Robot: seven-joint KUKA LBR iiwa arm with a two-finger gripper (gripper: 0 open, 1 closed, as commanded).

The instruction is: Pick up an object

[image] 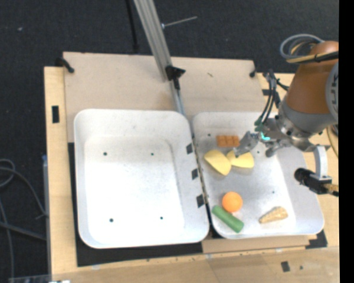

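Nothing lifted yet, by my read: I see the claw [255, 145] low in the right bin [307, 224], fingers spread, one tip touching the yellow pieces [229, 161] mid-bin; nothing sits between them. Grasp and lift remain. Right bin also holds a brown block [227, 140] near its back edge, orange ball [232, 201], green stick [227, 219] and tan wedge [274, 215] toward its front. Left bin [82, 158] holds nothing I can spot.
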